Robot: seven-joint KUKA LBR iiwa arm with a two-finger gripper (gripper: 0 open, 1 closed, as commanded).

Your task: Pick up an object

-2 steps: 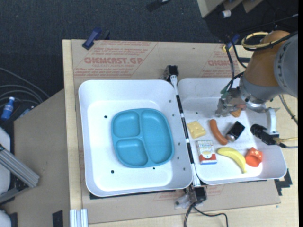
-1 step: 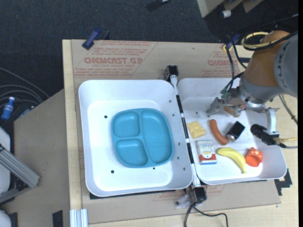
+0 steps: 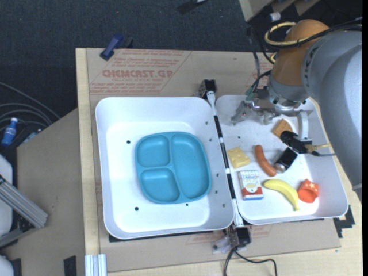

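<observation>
Grey and orange-banded, the arm reached over the far end of the right bin (image 3: 248, 138), with its gripper (image 3: 253, 112) there. Nothing looked lifted: the yellow block (image 3: 238, 156), sausage (image 3: 264, 160), small carton (image 3: 250, 185), banana (image 3: 283, 192) and red item (image 3: 308, 191) all lay on the bin floor, so the pick seemed not yet made. Whether the gripper was released or clenched could not be told from this slant. A brown piece (image 3: 281, 126), perhaps bread, sat just beside the wrist, partly covered
</observation>
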